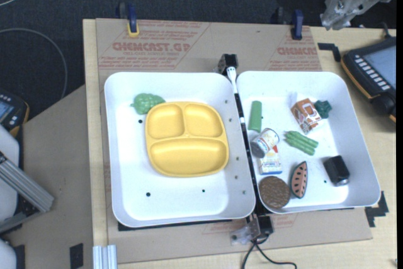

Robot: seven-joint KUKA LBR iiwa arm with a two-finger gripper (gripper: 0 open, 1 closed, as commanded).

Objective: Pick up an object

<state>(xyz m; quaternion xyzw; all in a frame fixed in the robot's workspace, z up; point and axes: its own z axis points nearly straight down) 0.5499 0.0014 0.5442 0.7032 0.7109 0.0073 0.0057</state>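
Two white bins sit on the counter below-left of my end effector, whose state I cannot tell. Left bin: one yellow plate, one green lump. Right bin, nearer me: eight small objects, including a can.

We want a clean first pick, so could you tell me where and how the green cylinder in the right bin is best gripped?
Grip the green cylinder at mid-length, coming straight down, closing across its narrow width. It lies flat and nearly parallel to the bin's left wall, apart from the can.
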